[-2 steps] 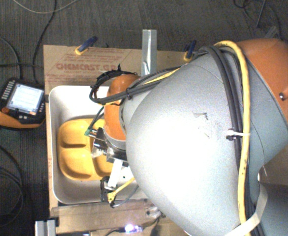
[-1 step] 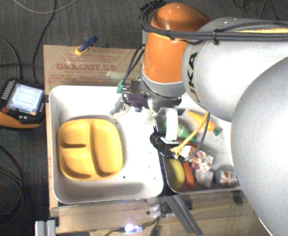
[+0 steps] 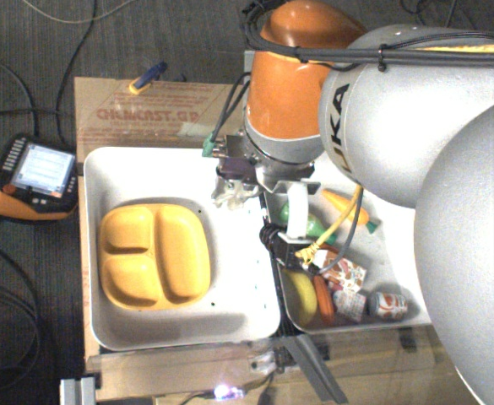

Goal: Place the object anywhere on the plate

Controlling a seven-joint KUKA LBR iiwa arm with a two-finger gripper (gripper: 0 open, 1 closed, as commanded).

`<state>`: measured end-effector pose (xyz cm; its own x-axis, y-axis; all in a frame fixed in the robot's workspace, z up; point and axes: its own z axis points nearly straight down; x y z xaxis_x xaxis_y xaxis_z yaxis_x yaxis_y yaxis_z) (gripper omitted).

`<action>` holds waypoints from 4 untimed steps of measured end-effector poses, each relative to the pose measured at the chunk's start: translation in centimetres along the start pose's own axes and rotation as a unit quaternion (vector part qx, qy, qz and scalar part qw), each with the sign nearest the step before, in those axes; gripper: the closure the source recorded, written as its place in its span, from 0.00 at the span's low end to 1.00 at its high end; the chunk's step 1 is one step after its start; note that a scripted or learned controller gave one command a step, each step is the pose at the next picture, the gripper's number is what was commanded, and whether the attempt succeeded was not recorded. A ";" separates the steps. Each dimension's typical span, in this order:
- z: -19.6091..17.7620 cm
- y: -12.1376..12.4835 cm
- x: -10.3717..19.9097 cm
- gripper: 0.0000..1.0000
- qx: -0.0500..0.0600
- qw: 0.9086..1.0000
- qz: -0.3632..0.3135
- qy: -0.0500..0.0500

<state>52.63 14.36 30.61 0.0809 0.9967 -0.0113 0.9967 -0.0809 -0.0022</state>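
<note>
End effector (image 3: 232,188) state: cannot tell | above left bin (image 3: 145,163) | yellow plate (image 3: 155,253) bare

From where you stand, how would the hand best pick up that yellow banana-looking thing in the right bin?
Probably from straight above, closing across the middle of the banana. It lies flat and long against the bin's left wall, so its narrow width suits two fingers. The wall on one side and a red-orange item tight on the other leave little room, so the fingers would have to slip in carefully.

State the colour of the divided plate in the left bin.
Yellow all over; the plate shows clearly in the camera view.
</note>
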 end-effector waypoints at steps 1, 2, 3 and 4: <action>-0.6 -4.2 -0.1 1.00 -0.001 0.996 -0.089 0.003; -10.6 1.8 6.2 1.00 -0.001 0.997 0.083 0.003; 5.3 7.8 9.6 1.00 0.001 1.000 0.002 0.003; 2.3 3.9 9.3 1.00 -0.001 0.978 -0.208 0.004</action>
<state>57.26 23.33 28.21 -0.3313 0.9435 -0.0024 0.9435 0.3313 -0.0031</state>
